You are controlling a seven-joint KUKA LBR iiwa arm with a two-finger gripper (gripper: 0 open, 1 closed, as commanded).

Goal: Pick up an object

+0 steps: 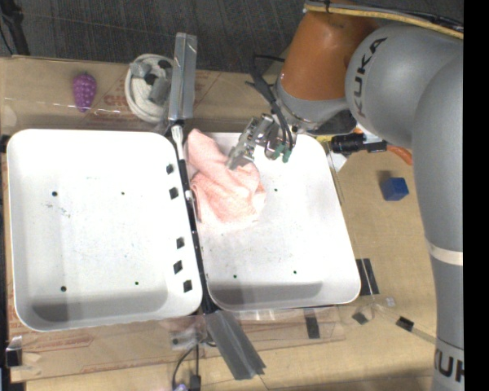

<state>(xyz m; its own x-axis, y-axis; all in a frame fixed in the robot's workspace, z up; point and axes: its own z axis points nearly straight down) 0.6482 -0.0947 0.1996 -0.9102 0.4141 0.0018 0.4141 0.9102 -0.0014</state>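
From the overhead camera, a crumpled pink cloth [222, 184] lay in the far left part of the right bin [310, 243], bunched against the divider between the two bins and reaching up toward the bin's far rim. The gripper [259, 143] hung just over the cloth's far right edge, at the end of the grey arm [407, 72] that came in from the right. Whether it was spread wide, drawn narrow or had any cloth in it could not be told, since the tip was small and cluttered with wires from this angle. The cloth looked light, soft and limp; it would likely sag and drape when lifted and would not slip like a hard thing, nor break. The best hold seemed to be a raised fold near its middle, where the material piled thickest, and not a thin flat hem pressed on the floor. The divider and the far rim crowded the cloth on two sides, so a descent close to them risked striking a wall. Open floor stretched to the right and near side of the same bin, giving room to come down and draw away. The left bin [90, 218] offered a broad bare floor.
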